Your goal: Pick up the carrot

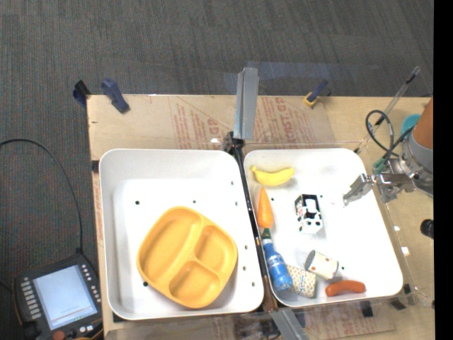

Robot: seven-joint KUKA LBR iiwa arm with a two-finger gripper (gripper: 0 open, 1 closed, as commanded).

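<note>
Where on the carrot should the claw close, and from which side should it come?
Grip the carrot across its thick middle, coming straight down from above. It lies flat, lengthwise against the right bin's left wall, so close across its width; the blue bottle sits just below its lower end, so stay clear of that end.

Carrot (pixel 264 208) lies against right bin's left wall (pixel 248 211). Banana (pixel 273 176) near above, blue bottle (pixel 276 263) touching below, cow-patterned carton (pixel 308 213) near right. Open floor (pixel 347 232) beyond carton.
</note>
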